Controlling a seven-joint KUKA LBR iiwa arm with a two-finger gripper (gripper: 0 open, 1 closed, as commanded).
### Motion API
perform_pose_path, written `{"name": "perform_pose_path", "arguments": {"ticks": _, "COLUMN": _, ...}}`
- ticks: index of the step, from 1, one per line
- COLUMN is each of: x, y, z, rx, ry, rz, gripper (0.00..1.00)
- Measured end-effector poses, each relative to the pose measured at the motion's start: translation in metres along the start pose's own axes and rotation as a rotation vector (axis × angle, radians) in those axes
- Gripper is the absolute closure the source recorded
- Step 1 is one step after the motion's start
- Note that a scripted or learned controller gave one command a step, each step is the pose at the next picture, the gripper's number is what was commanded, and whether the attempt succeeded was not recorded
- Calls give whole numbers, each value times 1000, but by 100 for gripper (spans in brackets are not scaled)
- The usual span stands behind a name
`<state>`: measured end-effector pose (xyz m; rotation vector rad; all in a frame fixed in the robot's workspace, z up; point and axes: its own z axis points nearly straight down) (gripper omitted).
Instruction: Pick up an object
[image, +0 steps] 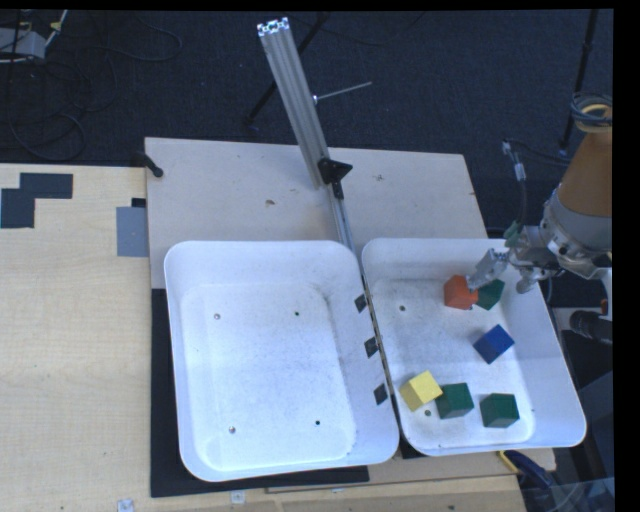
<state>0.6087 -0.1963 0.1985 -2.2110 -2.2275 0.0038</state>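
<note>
My gripper (505, 276) hangs over the far right part of the right bin (425, 252), its two fingers spread open with nothing between them. Just below and left of it lie an orange block (460, 293) and a small dark green block (491, 294), touching each other. A blue cube (493, 343) sits further toward the front. Along the bin's front stand a yellow cube (421, 389) and two green cubes (455, 400) (499, 409).
The left bin (260, 360) lies beside the right one, with a raised divider (370, 345) between them. A slanted aluminium post (300, 110) rises behind the bins. The arm's wrist (580, 215) stands at the right edge.
</note>
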Motion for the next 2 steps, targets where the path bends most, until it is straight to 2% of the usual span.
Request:
{"name": "perform_pose_path", "arguments": {"ticks": 1, "x": -13, "y": 42, "z": 78, "rx": -22, "ry": -6, "rz": 6, "gripper": 0}}
{"name": "perform_pose_path", "arguments": {"ticks": 2, "x": -12, "y": 45, "z": 95, "rx": -2, "ry": 0, "rz": 8, "gripper": 0}}
